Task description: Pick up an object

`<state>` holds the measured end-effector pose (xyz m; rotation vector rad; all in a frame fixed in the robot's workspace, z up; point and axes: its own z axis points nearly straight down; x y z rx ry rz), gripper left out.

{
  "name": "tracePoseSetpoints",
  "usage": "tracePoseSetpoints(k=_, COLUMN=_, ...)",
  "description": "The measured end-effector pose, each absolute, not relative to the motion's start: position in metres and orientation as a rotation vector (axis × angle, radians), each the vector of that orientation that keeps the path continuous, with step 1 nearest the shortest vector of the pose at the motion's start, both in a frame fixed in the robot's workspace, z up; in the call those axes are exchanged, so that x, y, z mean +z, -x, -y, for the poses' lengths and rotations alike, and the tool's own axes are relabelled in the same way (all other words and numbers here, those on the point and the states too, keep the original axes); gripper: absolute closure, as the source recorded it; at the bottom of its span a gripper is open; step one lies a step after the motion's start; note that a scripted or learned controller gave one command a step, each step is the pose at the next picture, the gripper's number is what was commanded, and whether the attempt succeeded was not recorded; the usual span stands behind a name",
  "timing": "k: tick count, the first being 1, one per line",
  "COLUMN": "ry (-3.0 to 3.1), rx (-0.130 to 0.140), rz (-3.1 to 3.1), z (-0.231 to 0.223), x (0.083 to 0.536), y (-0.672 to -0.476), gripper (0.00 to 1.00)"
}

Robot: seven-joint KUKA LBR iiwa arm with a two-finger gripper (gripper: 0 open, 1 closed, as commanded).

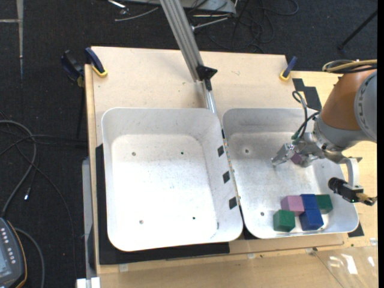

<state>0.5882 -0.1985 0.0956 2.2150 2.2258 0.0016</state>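
Two bins [162, 122] side by side on desk [150, 77]. Hand [292, 156] hung over right bin, purple block [297, 158] seemingly pinched between fingers; remaining blocks [303, 212] clustered in near corner.

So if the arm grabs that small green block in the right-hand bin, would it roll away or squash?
The small green block looks like a flat-faced cube, so it probably slides rather than rolls. Its crisp edges suggest something stiff, likely not squashy. It sits close beside a pink block and a blue block in the right white bin, so a push might nudge those too.
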Motion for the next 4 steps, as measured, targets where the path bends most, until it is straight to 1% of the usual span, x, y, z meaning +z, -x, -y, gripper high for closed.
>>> tracePoseSetpoints(k=1, ry=-2.217, rx=0.003, rz=-2.226, z=0.221, x=0.097, y=-0.675, gripper=0.0)
tracePoseSetpoints(k=2, ry=-2.223, rx=-0.002, rz=-2.223, z=0.195, x=0.096, y=-0.635, gripper=0.0)
tracePoseSetpoints(k=3, ry=-2.215, rx=0.0, rz=-2.223, z=0.196, x=0.106, y=-0.637, gripper=1.0)
tracePoseSetpoints(k=4, ry=-2.21, rx=0.009, rz=-2.23, z=0.116, x=0.145, y=-0.646, gripper=1.0)
